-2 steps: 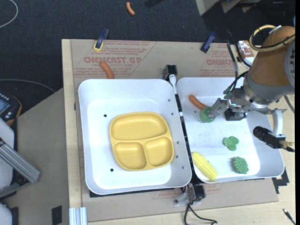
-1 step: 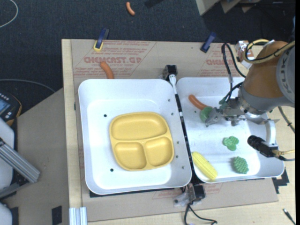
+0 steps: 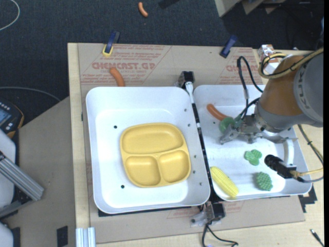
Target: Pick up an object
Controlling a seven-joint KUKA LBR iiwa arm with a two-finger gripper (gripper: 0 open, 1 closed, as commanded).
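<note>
Two shallow bins side by side on the brown cardboard counter [image 3: 154, 60]. In the left white bin [image 3: 100, 133], just one big thing (flat in the middle): a yellow plastic plate with three dips [image 3: 154, 153].

Over the right white bin [image 3: 240, 171], reaching in from the right, a grey robot arm with an orange band [image 3: 288, 94]. At its end, a metal claw [image 3: 229, 133], low in the upper left part of that bin. Apart or together? Cannot tell (too small and shiny to make out).

Right by the tip of the claw, a small dark green leafy toy [image 3: 226, 123]. Held, or just lying there? Cannot tell that either.

Just above and to the left of that toy, a long orange toy sausage [image 3: 215, 111], lying at a slant. Lower down, near the middle of the bin, a bright green toy broccoli [image 3: 252, 157]. Below it, near the bottom edge, a bumpy green round toy [image 3: 263, 181]. In the bottom left corner, a yellow toy corn cob [image 3: 224, 182], close to the wall next to the other bin.

Outside the bins, on the counter above the left one, a second orange sausage [image 3: 117, 76].
</note>
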